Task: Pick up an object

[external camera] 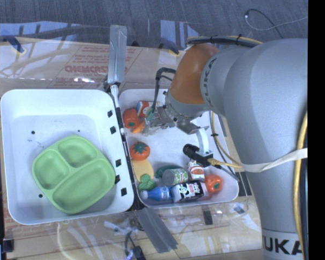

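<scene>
The objects available for picking lie in the right bin (pixel 226 195). An orange tomato-shaped toy (pixel 140 150) sits near the bin's left wall, with a yellow piece (pixel 143 170) just below it. Along the near wall lie a blue bottle (pixel 158 194), a grey-green can (pixel 175 176), a small black-and-white carton (pixel 188 190), a small red-capped jar (pixel 196 171) and an orange-red toy (pixel 213 184), packed close together. A second orange toy (pixel 131 118) rests at the far left corner, just beside the tool (pixel 154 119). The tool is lowered into the far left part of this bin; whether it is spread or pressed together cannot be determined, and no object is visibly held. The left bin (pixel 21 107) contains a green divided plate (pixel 73 173). Both bins stand on the worktop (pixel 54 64).
</scene>
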Available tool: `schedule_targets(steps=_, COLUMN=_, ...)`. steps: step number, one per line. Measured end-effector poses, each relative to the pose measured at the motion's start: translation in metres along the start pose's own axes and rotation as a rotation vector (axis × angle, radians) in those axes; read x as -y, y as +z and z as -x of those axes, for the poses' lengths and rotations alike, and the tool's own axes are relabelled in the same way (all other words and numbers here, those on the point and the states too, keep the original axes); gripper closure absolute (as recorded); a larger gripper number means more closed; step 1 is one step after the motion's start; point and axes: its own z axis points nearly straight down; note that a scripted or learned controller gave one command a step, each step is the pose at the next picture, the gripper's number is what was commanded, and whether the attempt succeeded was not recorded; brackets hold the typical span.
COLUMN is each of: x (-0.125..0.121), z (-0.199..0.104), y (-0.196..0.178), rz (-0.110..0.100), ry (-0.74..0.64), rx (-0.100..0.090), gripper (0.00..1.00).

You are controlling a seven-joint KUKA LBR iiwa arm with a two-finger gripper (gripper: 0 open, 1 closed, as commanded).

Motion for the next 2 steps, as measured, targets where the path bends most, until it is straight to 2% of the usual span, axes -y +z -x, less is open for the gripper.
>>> schedule_targets(steps=1, x=0.079, z=0.024, y=-0.075, rz=0.003, ry=0.073, rx=0.001, gripper=0.0)
schedule_targets(steps=2, x=0.014, z=-0.034, y=-0.101, rz=0.004, ry=0.07, rx=0.001, gripper=0.0)
